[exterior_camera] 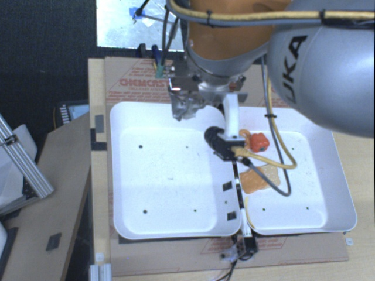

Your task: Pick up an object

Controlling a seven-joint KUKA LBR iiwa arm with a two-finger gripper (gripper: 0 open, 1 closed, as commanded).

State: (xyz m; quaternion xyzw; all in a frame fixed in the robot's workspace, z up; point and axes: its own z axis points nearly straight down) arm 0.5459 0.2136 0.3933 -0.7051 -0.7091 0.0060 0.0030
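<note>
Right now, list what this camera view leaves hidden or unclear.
- Gripper: the arm's orange band hangs over it, so its finger state is unreadable.
- Orange object in the right bin: too small to identify.
- Flat tan piece: partly crossed by the yellow cable.

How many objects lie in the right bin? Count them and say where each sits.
2 visible. An orange-red object lies near the right bin's upper left, beside the divider. A flat orange piece lies just below it. The arm may hide others.
</note>
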